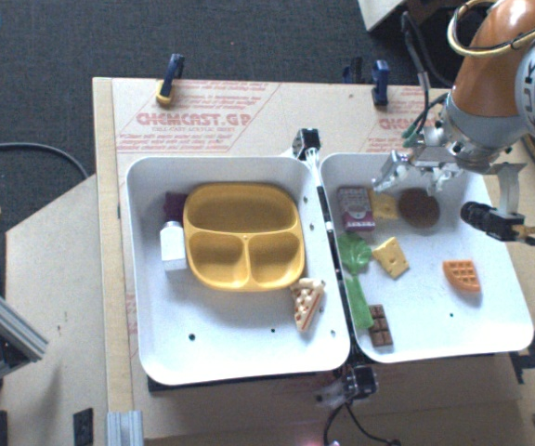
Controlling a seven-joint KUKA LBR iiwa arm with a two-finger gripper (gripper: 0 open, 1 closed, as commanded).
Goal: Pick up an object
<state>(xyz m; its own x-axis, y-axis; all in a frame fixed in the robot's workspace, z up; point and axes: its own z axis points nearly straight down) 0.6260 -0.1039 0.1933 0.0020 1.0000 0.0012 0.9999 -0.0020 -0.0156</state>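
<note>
End effector [414, 173], grip state unclear, near right bin's [518, 314] far rim, above brown cookie [420, 208].

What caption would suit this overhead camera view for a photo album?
Grey-and-orange robot arm's end effector hovers over a round dark brown cookie in the right shallow white bin, beside a yellow divided plastic tray.

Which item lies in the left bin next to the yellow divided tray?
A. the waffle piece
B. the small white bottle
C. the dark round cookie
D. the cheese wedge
B: the small white bottle sits against the left edge of the yellow divided tray in the left bin; the other three lie in the right bin.
</note>
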